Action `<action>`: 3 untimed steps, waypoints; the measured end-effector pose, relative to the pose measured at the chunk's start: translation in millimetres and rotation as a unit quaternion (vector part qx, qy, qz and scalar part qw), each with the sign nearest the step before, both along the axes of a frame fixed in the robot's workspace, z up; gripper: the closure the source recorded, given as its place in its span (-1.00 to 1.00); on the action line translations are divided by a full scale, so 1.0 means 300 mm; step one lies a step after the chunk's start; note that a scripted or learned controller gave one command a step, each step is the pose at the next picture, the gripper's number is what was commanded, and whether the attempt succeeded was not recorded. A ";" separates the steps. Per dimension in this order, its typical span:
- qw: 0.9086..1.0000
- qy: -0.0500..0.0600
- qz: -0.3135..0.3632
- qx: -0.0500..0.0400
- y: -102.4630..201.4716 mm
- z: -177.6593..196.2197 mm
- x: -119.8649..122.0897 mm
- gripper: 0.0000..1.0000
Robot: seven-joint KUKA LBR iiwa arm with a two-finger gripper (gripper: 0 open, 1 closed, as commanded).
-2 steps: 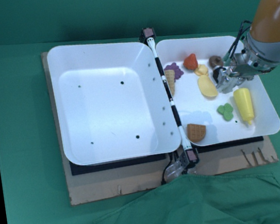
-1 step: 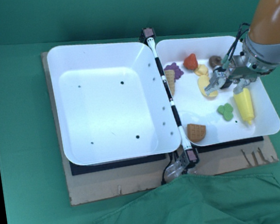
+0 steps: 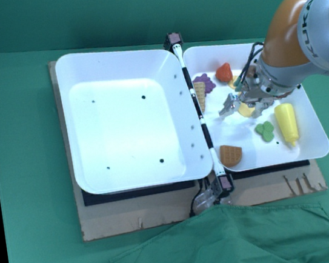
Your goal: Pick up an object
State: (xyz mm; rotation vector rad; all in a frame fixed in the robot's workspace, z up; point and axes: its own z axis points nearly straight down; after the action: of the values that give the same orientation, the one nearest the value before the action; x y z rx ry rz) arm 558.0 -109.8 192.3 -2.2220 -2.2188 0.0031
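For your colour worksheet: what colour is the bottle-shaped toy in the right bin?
Yellow bottle, seen in the camera view.

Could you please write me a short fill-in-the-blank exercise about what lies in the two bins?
1. The toys all lie in the ___ bin.
2. The yellow bottle lies beside the ___ leaf-shaped toy.
3. The gripper hovers over the ___ bin.
4. The ice-cream cone lies beside the ___ grapes.

Answers: right; green; right; purple

Fixed overhead cam, slanted, both bins point(image 3: 183, 51)
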 end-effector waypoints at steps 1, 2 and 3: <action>1.000 -0.011 -0.002 -0.002 0.011 -0.016 -0.181 -1.00; 1.000 -0.005 0.000 -0.001 0.042 0.106 -0.211 -1.00; 1.000 -0.007 0.001 -0.001 0.102 0.303 -0.093 -1.00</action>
State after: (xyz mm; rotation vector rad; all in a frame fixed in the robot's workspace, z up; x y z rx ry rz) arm 530.1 -79.4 283.3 -2.2277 -2.2293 -0.0111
